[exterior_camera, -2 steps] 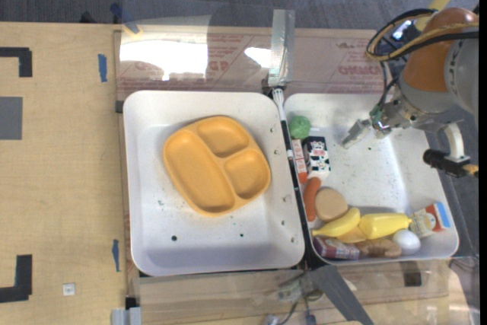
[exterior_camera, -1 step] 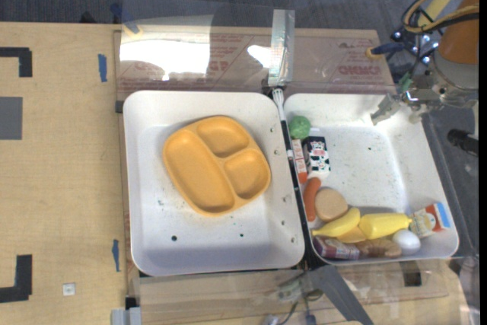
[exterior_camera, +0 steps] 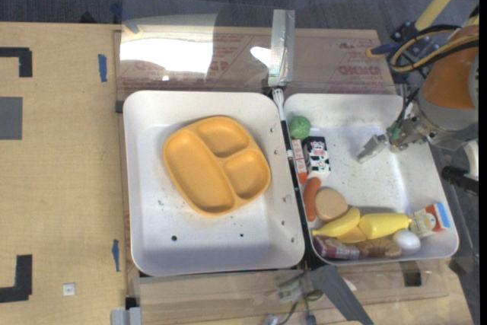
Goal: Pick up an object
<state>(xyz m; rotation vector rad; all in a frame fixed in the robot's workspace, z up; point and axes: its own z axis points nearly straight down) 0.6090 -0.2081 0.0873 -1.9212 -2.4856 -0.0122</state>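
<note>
The pincer (exterior_camera: 374, 148) hangs over the open floor of the right white bin (exterior_camera: 426, 106); I cannot tell its state. The toy foods, like the yellow plastic banana (exterior_camera: 339, 224), lie along the bin's near and left edges.

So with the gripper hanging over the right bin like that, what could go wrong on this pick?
1. The gripper hangs over bare floor of the right bin, apart from every item; closing here would likely grab nothing.
2. The items are crowded along the bin's near edge: the yellow bottle lies against the banana, so the fingers may wedge or catch two.
3. The green ball sits by the divider and could roll off.
</note>
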